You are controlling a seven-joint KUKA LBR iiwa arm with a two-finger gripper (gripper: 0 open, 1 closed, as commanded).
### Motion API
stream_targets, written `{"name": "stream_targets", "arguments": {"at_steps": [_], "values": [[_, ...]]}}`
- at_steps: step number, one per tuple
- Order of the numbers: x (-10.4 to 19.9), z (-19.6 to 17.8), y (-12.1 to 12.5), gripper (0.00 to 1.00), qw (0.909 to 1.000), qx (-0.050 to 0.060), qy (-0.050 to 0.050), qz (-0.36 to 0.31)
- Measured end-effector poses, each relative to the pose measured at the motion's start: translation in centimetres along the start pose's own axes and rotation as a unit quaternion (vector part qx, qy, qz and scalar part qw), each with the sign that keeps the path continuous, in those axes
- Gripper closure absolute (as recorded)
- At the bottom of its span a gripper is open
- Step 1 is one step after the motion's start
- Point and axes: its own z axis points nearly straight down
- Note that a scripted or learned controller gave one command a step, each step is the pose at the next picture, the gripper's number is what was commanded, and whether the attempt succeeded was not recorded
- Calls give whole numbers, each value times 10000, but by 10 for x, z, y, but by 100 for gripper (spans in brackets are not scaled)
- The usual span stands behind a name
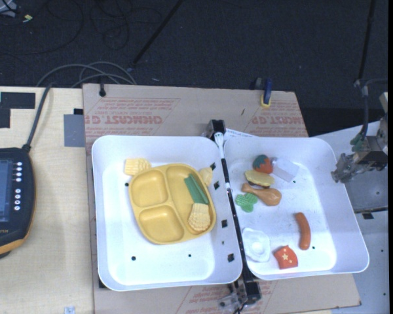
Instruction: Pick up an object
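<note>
Right now my gripper (352, 164) hangs just outside the right white plastic bin's (344, 201) right rim; its state I cannot tell.

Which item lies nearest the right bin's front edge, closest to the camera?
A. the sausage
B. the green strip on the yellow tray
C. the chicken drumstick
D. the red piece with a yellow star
D. The red piece with a yellow star lies lowest in the right bin, below the sausage and the chicken drumstick; the green strip rests on the yellow tray in the left bin.
</note>
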Motion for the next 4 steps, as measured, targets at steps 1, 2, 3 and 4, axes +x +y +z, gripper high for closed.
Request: {"name": "stream_targets", "arguments": {"at_steps": [1, 2, 3, 4], "values": [[90, 48, -55, 100, 10000, 43, 27, -24], [160, 94, -60, 100, 10000, 27, 15, -27], [221, -76, -62, 100, 9999, -94, 12, -40], [307, -143, -64, 100, 10000, -44, 6, -50]]}}
